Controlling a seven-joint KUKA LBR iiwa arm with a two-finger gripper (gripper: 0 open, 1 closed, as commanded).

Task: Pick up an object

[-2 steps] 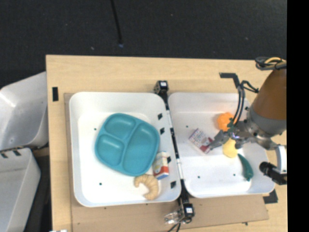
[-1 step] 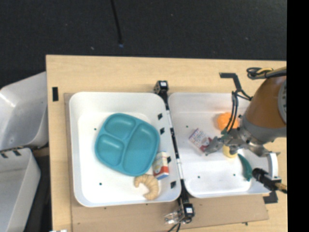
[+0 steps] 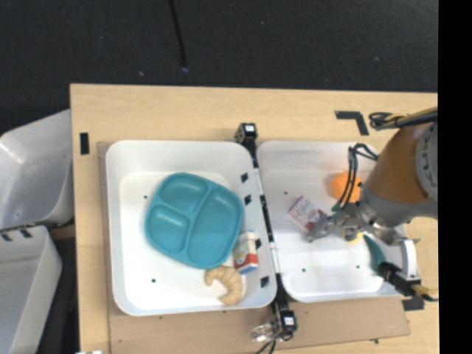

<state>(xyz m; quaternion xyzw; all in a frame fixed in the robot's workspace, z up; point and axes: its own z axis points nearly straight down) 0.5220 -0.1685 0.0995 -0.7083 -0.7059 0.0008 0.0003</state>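
Nearest the camera, at the lower edge of the wooden tabletop (image 3: 169, 330), a small black clip with wires (image 3: 274, 329) is sitting just below the seam between the two bins. Just above it, along the near wall of the left white bin (image 3: 118, 271), a tan croissant (image 3: 227, 283) is lying, and a small red, white and blue carton (image 3: 247, 254) is standing just beside it, touching the rim of a teal divided plate (image 3: 193, 218) that is taking up the middle of that bin. Across the seam, in the right white bin (image 3: 332, 290), a green-handled tool (image 3: 375, 249) is lying close to the near right corner, partly under the arm. The grey arm with its orange band (image 3: 402, 169) is reaching in from the right and pointing down into this bin; its gripper (image 3: 324, 228) is hanging low over the bin floor, and I cannot tell how far the jaws are standing apart or whether anything is caught in them. Just left of the gripper, a small pinkish-white packet (image 3: 301, 209) is lying on the bin floor, very near the jaws but not visibly between them. Farther back, an orange ball-like object (image 3: 344, 186) is resting near the arm, partly hidden behind a black cable (image 3: 354, 169). Beyond the bins, another black clip (image 3: 245, 132) is sitting at the far end of the seam.
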